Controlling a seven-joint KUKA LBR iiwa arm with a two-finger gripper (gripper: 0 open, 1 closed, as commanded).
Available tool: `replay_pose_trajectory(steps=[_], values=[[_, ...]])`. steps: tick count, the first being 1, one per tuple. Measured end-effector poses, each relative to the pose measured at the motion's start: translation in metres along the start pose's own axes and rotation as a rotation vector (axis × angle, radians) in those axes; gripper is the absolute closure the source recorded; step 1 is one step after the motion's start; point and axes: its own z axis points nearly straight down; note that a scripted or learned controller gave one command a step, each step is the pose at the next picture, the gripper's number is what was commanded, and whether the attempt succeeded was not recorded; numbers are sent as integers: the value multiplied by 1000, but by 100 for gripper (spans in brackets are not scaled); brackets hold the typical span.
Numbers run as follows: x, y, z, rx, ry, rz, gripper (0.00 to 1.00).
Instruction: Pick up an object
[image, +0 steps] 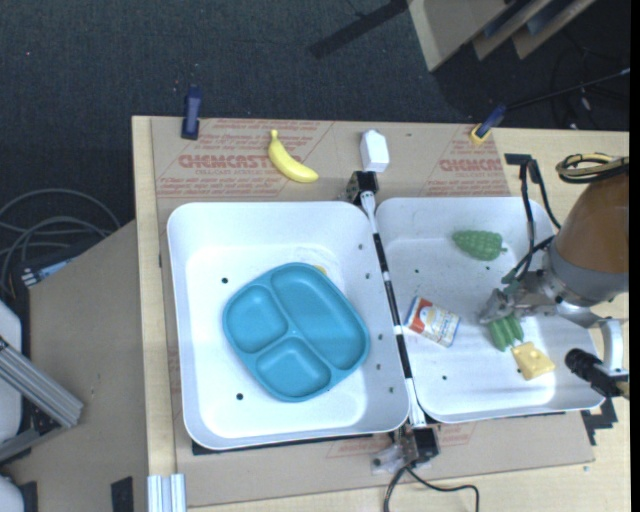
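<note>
Near the right bin's (440, 395) right edge, the pincer (497, 310) sits low just above a green object (505, 331); its spread I cannot tell. Yellow block (532, 361) lies beside.

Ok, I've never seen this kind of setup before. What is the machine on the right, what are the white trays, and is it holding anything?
One camera looks down at a slant on a bench. The grey and orange arm is a robot reaching in from the right; its gripper sits low in the right bin, just above a small green object. Nothing clearly sits between its fingers. That bin also holds a yellow block, a red-and-white packet and a bumpy green item. The left bin holds a blue divided plate. A banana lies on the bench behind the bins.
</note>
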Motion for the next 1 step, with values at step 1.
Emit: replay_pose_trajectory(steps=[1], values=[[108,5,-91,-1,1,-4,100]])
